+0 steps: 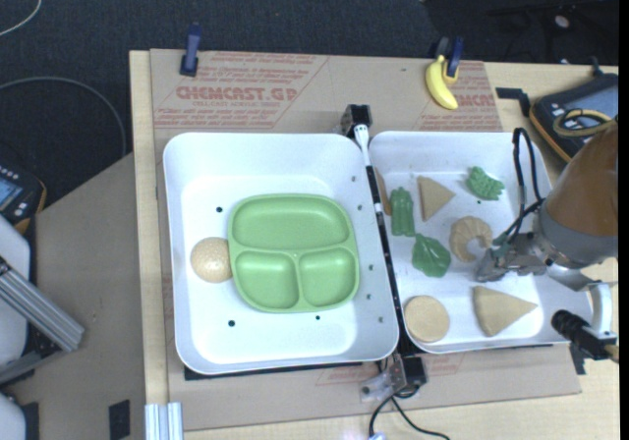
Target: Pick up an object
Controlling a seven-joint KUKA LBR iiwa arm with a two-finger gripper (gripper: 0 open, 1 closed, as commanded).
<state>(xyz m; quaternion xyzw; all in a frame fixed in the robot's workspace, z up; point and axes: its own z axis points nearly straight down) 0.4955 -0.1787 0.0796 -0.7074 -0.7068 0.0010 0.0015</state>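
**A:** Looking down from above, where is the arm (590, 202) working?

**B:** Over the right bin (393, 148), reaching in from the right. Its gripper (488, 261) sits low near the middle of that bin, just beside a round tan bun-like piece (470, 235), on its near-right side.

**A:** Do the jaws have anything?

**B:** I see nothing between them. How far apart they stand I cannot tell (they are small and dark against the white floor).

**A:** What else could it take?

**B:** In the same bin: a tan wedge (503, 308) at the near right, a flat round cracker (427, 317) at the near left, a smaller tan triangle (433, 195) farther back, and three green pieces, one tall (402, 211), one leafy (429, 255), one at the far right (485, 183). The left bin (187, 261) holds a green divided tray (294, 251) with a pale ball (209, 258) touching its left edge. A banana (440, 84) lies on the desk (147, 183) beyond the bins.

**A:** So which step is this?

**B:** I'd judge it the approach, lining up on the bun. Next it calls for centring the jaws over that piece, closing, then lifting straight up clear of the leafy piece nearby.
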